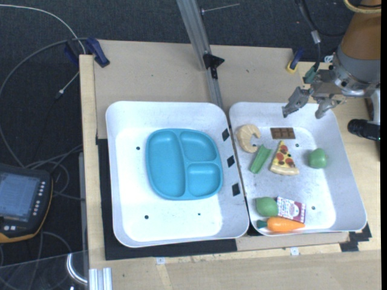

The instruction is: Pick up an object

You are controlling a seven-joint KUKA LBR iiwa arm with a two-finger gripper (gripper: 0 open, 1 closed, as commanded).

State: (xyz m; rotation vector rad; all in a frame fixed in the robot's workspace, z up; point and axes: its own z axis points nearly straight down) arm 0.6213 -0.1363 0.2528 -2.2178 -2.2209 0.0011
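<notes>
From the right, the arm slants down with its tool (310,105) hanging over the far edge of the right bin (338,219), fingers spread apart and gripping nothing. Below it in that bin lie a chocolate bar (282,133), pizza slice (283,159), croissant (247,136) and green ball (317,158); the left bin (130,222) carries a blue divided plate (184,163).

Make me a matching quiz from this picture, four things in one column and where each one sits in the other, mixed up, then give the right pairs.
Things:
1. blue plate
2. carrot
3. pizza slice
4. hand

Places:
A. front edge of the right bin
B. above the right bin's far edge
C. left bin
D. middle of the right bin, below the chocolate bar

Pairs: 1-C, 2-A, 3-D, 4-B
</notes>
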